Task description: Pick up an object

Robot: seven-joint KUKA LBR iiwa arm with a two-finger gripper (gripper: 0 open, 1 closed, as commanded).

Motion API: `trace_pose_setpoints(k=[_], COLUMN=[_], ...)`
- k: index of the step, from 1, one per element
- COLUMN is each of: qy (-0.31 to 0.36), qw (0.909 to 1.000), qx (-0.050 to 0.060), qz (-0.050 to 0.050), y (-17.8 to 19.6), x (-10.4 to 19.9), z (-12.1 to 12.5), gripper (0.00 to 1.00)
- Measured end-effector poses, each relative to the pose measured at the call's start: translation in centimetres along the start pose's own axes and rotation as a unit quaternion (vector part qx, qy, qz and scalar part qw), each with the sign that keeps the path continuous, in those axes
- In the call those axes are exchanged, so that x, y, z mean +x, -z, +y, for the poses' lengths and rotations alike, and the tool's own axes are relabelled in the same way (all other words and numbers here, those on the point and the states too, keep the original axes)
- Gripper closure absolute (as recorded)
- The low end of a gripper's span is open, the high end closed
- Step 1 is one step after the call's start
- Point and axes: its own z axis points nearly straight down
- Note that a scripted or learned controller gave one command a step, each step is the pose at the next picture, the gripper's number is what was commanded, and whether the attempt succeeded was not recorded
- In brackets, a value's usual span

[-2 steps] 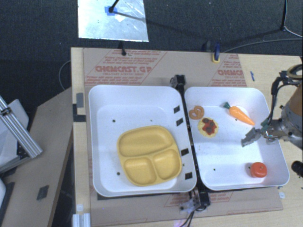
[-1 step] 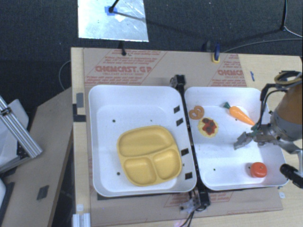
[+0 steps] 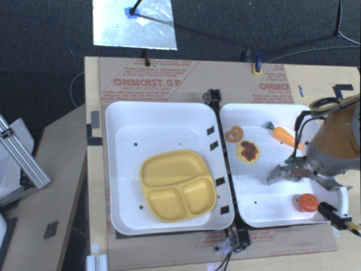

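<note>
— Objects for picking all lay in the right bin [image 3: 256, 216], didn't they?

— They did. A toy carrot [image 3: 283, 134] rested near the bin's far edge, towards its right side. A small pretzel [image 3: 234, 133] sat by the far left corner, and a little pizza piece [image 3: 249, 151] lay just beside it, a touch nearer the middle. A round orange-red piece [image 3: 307, 202] sat close to the near right corner.

— And the gripper [image 3: 276, 175]?

— It hung low over the middle of the right bin, pointing towards the left wall, between the pizza piece and the round piece. The arm [image 3: 337, 143] with its orange band came in over the right edge, covering part of the bin there.

— Fingers spread or closed?

— I couldn't tell; they were a grey blur against the white floor. Nothing was visibly between them.

— The left bin [image 3: 127, 129]?

— It held a yellow divided tray [image 3: 177, 184], set towards the near right corner, with three compartments. Both bins stood side by side on a cardboard-covered bench [image 3: 169, 78].
</note>
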Motion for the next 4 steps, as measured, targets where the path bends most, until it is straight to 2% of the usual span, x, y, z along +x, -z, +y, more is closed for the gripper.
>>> trace_pose_setpoints(k=[1, 3, 4], qy=[0.000, 0.001, 0.002], qw=[1.0000, 1.0000, 1.0000], qx=[-0.003, -0.005, -0.005], qz=[-0.001, -0.002, -0.002], y=[1.4, 13.7, 18.4], x=[-0.1, -0.5, -0.5], z=[0.1, -0.8, -0.6], gripper=[1.00, 1.00, 1.00])
